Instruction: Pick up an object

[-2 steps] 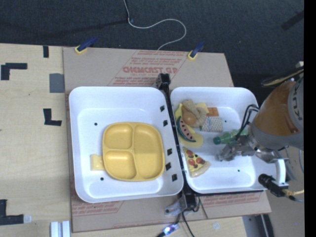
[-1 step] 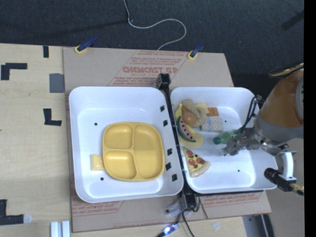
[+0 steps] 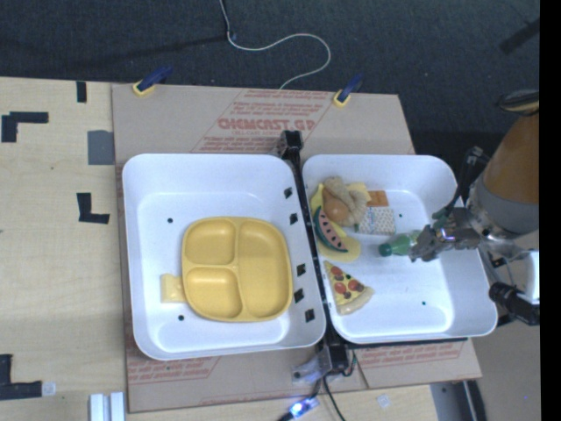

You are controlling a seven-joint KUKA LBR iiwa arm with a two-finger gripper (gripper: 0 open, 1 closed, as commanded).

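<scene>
From above, I see two white bins side by side on the table. The left bin (image 3: 140,235) holds a yellow divided plate (image 3: 237,268). The right bin (image 3: 438,318) holds toy food near its left wall: a pizza slice (image 3: 347,288), a watermelon slice (image 3: 330,231) and a chicken piece (image 3: 337,202). My gripper (image 3: 421,244) sits low in the right bin beside a small green object (image 3: 394,247), seemingly touching it. I cannot tell whether the fingers are spread or pinching. I would confirm the green piece sits squarely between them before lifting slowly.
</scene>
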